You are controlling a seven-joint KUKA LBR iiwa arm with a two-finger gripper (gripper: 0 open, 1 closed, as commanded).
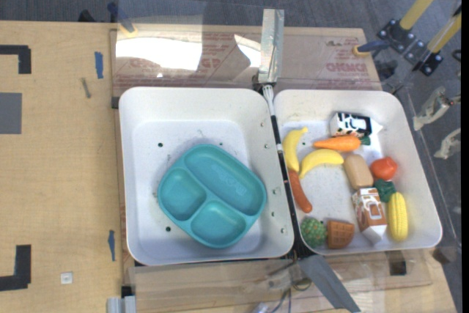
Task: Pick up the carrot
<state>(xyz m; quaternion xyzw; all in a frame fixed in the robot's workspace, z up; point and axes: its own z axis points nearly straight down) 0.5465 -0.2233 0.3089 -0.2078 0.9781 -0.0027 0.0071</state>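
Lining up on the stubby orange plastic carrot (338,144): it lies crosswise in the far half of the right-hand shallow white bin (423,187), wedged between a black-and-white toy carton (353,124) and a curved yellow plastic banana (321,160). Whether my pincer is open or closed I cannot tell. I'd drop straight down over the thick middle, narrow enough to miss both neighbours.

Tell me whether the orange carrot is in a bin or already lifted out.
In. The orange carrot lies on its side in the right white bin, among toy food.
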